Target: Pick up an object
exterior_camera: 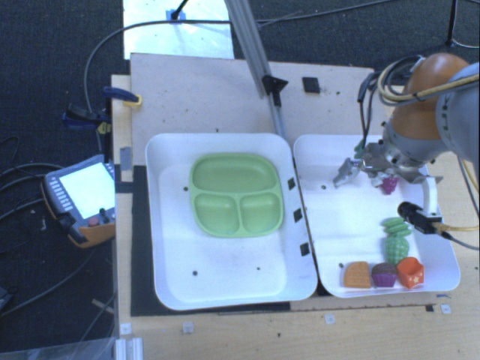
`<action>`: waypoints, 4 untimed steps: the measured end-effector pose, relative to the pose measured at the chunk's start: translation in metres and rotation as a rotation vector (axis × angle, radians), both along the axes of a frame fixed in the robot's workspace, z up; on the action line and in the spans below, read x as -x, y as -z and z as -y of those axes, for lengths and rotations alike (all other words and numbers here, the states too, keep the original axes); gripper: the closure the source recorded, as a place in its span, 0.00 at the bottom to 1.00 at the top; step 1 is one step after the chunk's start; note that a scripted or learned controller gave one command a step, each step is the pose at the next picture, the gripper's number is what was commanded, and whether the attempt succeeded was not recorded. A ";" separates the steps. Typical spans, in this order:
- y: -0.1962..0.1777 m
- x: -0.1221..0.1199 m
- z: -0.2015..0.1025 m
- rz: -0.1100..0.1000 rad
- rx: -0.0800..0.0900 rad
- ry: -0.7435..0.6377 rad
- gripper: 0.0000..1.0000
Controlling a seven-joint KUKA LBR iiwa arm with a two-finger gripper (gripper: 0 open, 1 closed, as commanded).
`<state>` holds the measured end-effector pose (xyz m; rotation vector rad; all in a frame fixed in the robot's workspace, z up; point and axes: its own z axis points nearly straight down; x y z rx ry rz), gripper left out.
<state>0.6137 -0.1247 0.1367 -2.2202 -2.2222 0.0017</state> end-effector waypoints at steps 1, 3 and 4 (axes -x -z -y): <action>0.052 0.000 0.000 0.000 0.000 0.000 0.00; -0.025 -0.005 -0.005 0.008 0.000 -0.004 1.00; -0.073 -0.015 -0.008 0.009 0.001 -0.005 1.00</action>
